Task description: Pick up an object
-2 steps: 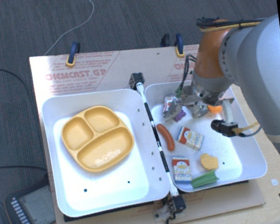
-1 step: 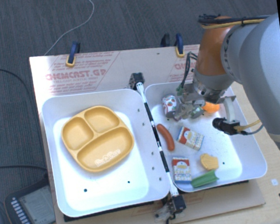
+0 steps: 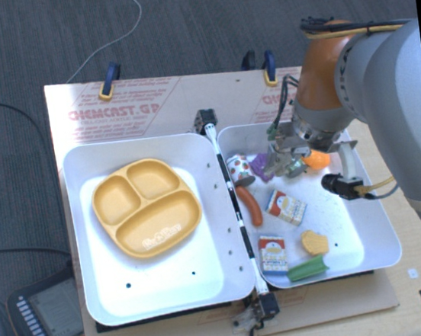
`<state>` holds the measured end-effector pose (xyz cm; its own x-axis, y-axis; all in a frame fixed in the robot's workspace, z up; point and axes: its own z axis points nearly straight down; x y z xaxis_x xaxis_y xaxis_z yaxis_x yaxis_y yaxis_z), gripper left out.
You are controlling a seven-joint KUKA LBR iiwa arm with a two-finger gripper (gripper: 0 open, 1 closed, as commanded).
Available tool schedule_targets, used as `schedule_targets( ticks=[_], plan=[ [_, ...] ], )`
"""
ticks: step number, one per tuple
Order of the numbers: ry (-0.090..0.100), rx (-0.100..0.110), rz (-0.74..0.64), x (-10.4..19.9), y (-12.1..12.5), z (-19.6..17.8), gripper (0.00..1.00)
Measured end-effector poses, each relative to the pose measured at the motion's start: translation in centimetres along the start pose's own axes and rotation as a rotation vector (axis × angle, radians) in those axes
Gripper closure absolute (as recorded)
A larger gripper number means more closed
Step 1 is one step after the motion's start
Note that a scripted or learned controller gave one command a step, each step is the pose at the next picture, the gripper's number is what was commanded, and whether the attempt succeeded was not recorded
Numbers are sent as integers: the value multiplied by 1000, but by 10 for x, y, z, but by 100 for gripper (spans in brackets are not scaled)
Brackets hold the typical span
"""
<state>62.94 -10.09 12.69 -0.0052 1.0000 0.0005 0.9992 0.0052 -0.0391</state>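
Small toys scattered in the right bin [image 3: 375, 245]: sausage [image 3: 250, 206], two little cartons [image 3: 286, 206] [image 3: 273, 254], yellow piece [image 3: 314, 243], green piece [image 3: 307, 269], orange piece [image 3: 317, 159]. Arm [image 3: 336, 70] reaching in from the right, wrist bent down over the bin's far side. Gripper [image 3: 287, 162] low among the toys near the orange piece; jaws' opening and any hold impossible to tell. Yellow divided plate [image 3: 146, 206] in left bin [image 3: 96, 294].

The surface [image 3: 96, 117], a pale printed board clamped at its far edge, bears two white bins [image 3: 104, 293] side by side, touching.
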Motion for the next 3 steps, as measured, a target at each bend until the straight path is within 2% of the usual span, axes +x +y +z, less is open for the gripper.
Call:
schedule_targets(
  ticks=[1,2,3],
  plan=[
    [-1,1,0,0,0,0,0],
    [-1,0,0,0,0,-10,100],
    [-1,1,0,0,-1,-9,0]
  ],
)
